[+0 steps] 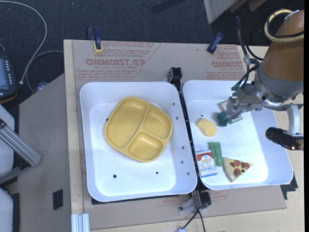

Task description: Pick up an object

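Gripper (231, 111) low in right bin (275, 175), touching small teal object (223, 119) just right of corn piece (207, 126), grasp unclear; bench board (116, 62) reads "CHEMCAST GP".

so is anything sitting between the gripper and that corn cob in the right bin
Nothing visible does. The gripper is low in the right bin, just right of the corn cob, with bare white floor between them. The green piece, carton and pizza slice lie nearer the front wall, off that line.
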Tool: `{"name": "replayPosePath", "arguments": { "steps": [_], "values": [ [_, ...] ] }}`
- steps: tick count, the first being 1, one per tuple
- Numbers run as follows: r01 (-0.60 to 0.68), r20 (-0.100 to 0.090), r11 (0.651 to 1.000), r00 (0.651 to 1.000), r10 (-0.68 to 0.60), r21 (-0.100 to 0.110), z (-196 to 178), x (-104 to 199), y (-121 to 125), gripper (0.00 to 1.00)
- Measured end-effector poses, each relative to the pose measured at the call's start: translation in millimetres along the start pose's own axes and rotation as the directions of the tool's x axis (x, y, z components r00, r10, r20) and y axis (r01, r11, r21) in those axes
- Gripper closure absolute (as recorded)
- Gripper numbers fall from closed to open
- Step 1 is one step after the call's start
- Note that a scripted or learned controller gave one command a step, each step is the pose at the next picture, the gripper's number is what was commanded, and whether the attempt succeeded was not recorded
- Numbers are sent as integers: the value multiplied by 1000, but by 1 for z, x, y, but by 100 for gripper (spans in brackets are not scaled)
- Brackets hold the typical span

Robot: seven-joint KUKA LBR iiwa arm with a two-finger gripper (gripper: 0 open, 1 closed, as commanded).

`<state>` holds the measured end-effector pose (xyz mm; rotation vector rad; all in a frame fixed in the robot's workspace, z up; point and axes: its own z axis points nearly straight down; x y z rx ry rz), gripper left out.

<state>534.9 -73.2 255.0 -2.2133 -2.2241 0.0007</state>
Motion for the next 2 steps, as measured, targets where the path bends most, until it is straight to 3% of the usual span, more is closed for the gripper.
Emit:
{"name": "replayPosePath", "arguments": {
  "steps": [2],
  "values": [
    [1, 0, 1000, 1000, -1, 2, 29, 116, 6, 100]
  ]
}}
